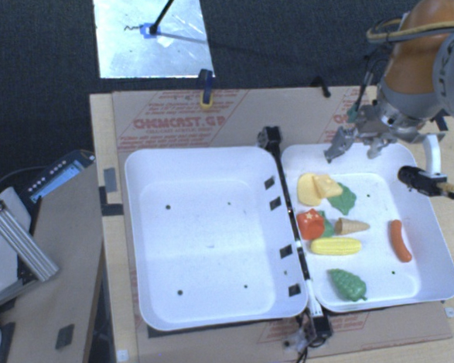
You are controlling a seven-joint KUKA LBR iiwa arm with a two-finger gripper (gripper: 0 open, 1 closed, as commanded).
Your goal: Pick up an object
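My gripper [354, 151] hangs over the back rim of the right bin [431, 275], with its two fingers spread apart and nothing between them. Below it in that bin lie toy foods: a yellow piece [317, 186] closest to the gripper, a green leaf [344, 200], a red tomato [311, 224], an ice cream cone [352, 225], a yellow corn cob [336, 246], an orange sausage [400, 241] and a dark green piece [347, 284] near the front.
The left bin [141, 222] sits beside the right one, with black clips [288, 250] along the shared rim. A cardboard sheet [176, 118] lies under both bins. A blue and yellow clamp [205, 89] stands at the back.
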